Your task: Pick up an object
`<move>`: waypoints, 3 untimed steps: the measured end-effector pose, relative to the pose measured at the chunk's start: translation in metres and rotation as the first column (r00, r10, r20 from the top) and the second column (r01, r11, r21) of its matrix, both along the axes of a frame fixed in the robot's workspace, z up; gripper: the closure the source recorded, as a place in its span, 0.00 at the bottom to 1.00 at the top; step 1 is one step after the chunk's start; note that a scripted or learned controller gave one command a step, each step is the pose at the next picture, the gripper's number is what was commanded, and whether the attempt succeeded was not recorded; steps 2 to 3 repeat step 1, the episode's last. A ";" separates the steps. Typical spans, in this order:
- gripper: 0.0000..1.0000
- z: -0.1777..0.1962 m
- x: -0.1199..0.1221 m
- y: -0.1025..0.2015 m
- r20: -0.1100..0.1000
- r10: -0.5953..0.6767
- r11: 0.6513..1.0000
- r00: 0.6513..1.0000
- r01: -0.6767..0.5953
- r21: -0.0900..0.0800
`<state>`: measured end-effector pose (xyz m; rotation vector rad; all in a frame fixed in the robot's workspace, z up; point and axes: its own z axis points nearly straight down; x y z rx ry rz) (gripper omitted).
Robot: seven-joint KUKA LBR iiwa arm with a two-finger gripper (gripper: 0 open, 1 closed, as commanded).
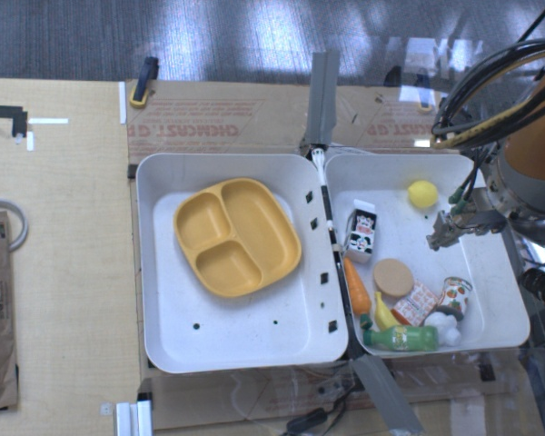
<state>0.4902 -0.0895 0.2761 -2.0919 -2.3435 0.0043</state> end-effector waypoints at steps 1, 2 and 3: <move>1.00 0.007 0.038 0.009 0.001 0.276 0.961 0.961 -0.276 0.000; 1.00 0.007 0.038 0.009 0.001 0.276 0.961 0.961 -0.276 0.000; 1.00 0.007 0.038 0.009 0.001 0.276 0.961 0.961 -0.276 0.000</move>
